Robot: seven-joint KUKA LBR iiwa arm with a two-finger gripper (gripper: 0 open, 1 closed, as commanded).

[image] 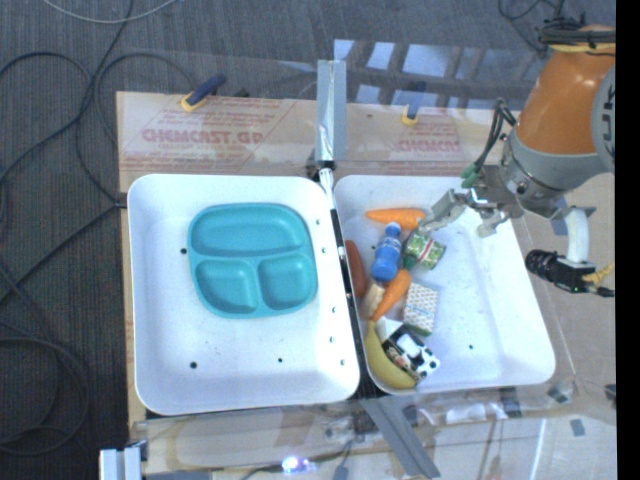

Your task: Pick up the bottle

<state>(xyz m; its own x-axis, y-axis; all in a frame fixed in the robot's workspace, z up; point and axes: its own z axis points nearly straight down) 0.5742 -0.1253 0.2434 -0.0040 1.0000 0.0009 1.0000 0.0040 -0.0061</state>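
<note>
Small blue plastic bottle (387,253), frame centre-right, lies lower left of jaws (466,211); long axis near-vertical, cap up. Jaws spread apart, grasping nothing.

The arm (570,98) runs off the right edge. The banana (385,361) lies partly under a black-and-white toy (412,352). The hand's (462,210) fingers are too small to read.

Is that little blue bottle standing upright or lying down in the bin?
Lying down. The small blue plastic bottle lies along the floor of the right white bin, its white cap toward the orange carrot.
</note>
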